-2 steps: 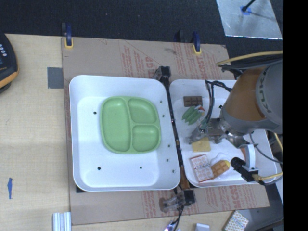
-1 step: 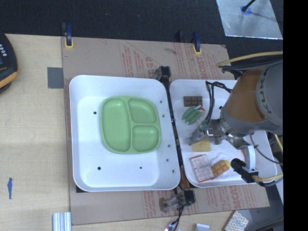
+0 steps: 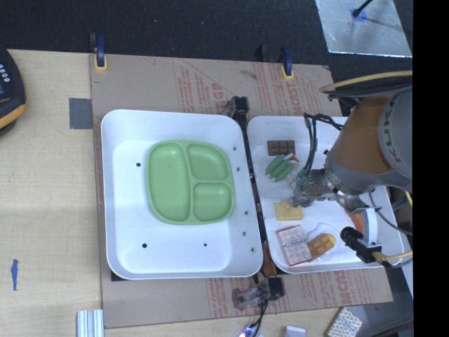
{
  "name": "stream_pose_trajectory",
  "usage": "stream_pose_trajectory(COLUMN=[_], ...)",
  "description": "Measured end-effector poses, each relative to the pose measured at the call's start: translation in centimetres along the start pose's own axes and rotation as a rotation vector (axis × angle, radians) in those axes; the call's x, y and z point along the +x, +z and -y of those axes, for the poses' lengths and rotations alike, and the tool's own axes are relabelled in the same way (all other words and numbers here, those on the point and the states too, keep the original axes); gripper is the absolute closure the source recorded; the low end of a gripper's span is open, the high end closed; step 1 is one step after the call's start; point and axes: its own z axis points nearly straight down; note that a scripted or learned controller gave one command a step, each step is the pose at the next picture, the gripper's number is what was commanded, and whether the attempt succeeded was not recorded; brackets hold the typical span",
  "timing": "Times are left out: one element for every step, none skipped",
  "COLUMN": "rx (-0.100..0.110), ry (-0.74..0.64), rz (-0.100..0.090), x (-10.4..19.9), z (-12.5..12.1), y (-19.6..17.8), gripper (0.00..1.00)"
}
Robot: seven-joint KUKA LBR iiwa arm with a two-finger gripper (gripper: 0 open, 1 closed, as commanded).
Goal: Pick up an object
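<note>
My gripper (image 3: pixel 304 192) hangs low in the right bin (image 3: pixel 317 264), reaching in from the right. It sits just above a small yellow block (image 3: pixel 287 212) and just right of a green leafy item (image 3: pixel 280 167). A brown chocolate bar (image 3: pixel 280 147) lies at the bin's far side. Toward the front are a red-and-white packet (image 3: pixel 292 243) and a golden bread piece (image 3: pixel 321 243). An orange item (image 3: pixel 357 220) peeks out from under the arm.
The left bin (image 3: pixel 126 251) holds a green divided plate (image 3: pixel 189 182). Both bins rest on a cardboard sheet (image 3: pixel 175 83) clamped at the back. A dark device (image 3: pixel 8 86) lies at the bench's far left.
</note>
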Motion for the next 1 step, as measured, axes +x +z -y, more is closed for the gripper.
stream_pose_trajectory(rx=[0.007], ry=[-0.001], rz=[-0.002], x=[0.13], z=[0.2], y=[0.3], gripper=[0.0])
